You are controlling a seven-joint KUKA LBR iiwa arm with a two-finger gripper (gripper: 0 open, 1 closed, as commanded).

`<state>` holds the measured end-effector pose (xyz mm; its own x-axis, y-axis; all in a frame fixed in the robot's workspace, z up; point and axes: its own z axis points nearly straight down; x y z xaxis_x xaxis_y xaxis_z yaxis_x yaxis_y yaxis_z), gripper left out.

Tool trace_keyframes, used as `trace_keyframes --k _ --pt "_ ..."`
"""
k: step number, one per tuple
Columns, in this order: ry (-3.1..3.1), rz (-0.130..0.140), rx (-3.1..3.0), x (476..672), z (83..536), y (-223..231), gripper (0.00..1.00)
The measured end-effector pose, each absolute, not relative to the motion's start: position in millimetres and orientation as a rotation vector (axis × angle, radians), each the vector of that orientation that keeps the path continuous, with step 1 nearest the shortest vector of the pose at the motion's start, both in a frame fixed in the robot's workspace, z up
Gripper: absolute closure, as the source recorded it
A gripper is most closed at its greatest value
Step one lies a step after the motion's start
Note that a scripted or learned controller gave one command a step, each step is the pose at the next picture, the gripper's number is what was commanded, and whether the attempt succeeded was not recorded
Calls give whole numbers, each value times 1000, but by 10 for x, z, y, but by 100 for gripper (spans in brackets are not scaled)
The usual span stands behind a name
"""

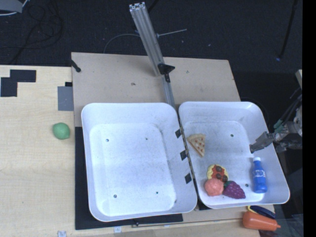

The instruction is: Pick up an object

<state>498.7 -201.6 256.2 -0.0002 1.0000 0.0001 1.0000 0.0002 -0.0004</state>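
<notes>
progress: nothing picked yet | gripper [257, 146] at the right bin's [217, 113] right rim, can't tell its state from here | blue bottle [258, 174] lies just below it in the bin | I'd say the whole grab's left

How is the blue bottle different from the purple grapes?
The blue bottle is tall and thin with a white cap; the purple grapes are a low, bumpy bunch. The bottle lies near the right bin's right wall; the grapes lie by its front wall. Both sit in that bin.

Even overhead light, dark surroundings.
</notes>
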Motion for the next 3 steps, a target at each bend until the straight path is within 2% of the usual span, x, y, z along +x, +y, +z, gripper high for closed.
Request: trace_keyframes --k 1,3 --pt "-2220 4 -2217 4991 2000 -1913 0" --pt "-2220 3 -2217 5013 947 -1990 0"
